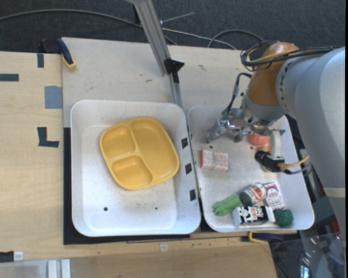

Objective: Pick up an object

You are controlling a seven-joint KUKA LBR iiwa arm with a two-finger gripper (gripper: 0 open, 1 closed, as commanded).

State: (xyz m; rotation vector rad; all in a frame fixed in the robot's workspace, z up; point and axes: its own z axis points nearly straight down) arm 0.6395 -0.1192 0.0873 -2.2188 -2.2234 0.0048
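Observation:
My gripper (225,130) hangs low over the upper part of the right bin (204,185), under the grey arm with its orange band. A small pink-and-white box (213,160) lies just below it, apart from it. An orange-red object (259,139) sits right beside the gripper, partly hidden by the wrist. Nothing shows between the gripper's tips. Further down the bin lie a can (255,194), a green object (226,204), a black-and-white packet (252,214) and a dark green ball (284,217).
A yellow divided plate (139,152) lies in the left bin (87,213). A black cable connector (267,161) hangs from the arm over the right bin. A grey pole (156,33) slants over the bench behind the bins. Both bins have raised rims.

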